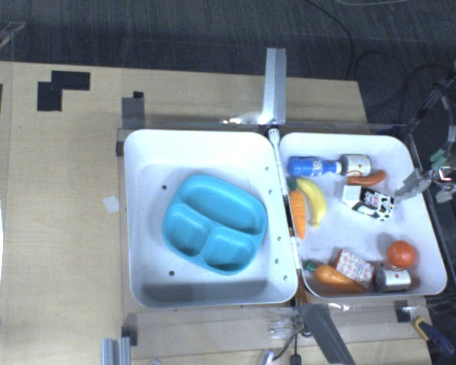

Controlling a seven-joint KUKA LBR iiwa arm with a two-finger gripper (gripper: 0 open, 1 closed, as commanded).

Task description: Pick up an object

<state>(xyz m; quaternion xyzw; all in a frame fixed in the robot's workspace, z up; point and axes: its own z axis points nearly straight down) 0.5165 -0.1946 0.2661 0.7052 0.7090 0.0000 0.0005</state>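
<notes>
The right bin (422, 204) holds several small objects: a blue bottle (313, 166), a banana (313, 198), an orange carrot (297, 213) along the left wall, a small can (357, 163), a red sausage (366, 179) and a white box with black marks (372, 201). Near the front lie a red-orange ball (400, 254), a second carrot (336, 277), a patterned packet (355, 265) and a silver can (395, 280). My gripper (439, 178) hangs at the bin's right rim, partly cut off by the frame edge and apart from every object.
The left bin (148, 196) holds a blue divided plate (213, 223). A metal post (275, 86) stands behind the wall between the bins. Cables run over the dark floor at the back right.
</notes>
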